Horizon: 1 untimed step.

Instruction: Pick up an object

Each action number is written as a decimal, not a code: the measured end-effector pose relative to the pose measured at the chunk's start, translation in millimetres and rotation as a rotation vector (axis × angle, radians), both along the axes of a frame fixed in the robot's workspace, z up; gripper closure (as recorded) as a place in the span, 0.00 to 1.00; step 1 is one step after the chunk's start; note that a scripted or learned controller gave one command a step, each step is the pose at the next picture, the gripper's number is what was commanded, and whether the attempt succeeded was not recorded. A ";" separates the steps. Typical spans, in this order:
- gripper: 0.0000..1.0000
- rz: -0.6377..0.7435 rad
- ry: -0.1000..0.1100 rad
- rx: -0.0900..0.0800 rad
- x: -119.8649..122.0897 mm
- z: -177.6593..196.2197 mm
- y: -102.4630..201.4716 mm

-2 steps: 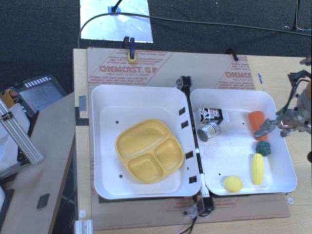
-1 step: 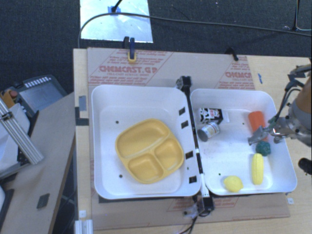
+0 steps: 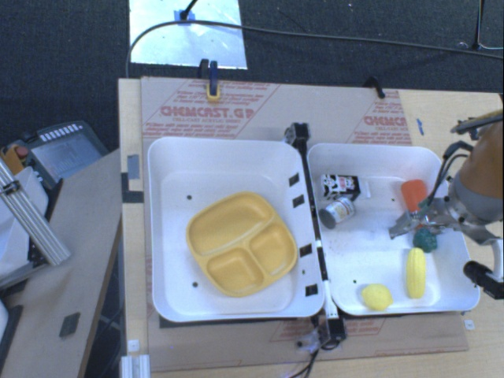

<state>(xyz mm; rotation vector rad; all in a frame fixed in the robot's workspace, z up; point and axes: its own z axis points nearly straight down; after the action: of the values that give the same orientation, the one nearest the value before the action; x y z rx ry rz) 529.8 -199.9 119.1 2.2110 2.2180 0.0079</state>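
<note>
The gripper (image 3: pixel 416 225) hung low in the right bin (image 3: pixel 370 160), touching a teal object (image 3: pixel 426 240). Whether its jaws were released or clenched could not be told.

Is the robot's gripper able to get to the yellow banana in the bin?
Probably yes. The banana lies bare in the right bin, just below the gripper; only a small teal thing sits between them.
</note>
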 end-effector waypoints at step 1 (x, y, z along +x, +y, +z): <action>0.00 -0.001 -0.006 -0.004 5.5 -30.3 -1.9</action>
<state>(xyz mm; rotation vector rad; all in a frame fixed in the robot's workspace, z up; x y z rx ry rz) 535.3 -201.8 88.8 2.2069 2.2119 0.0097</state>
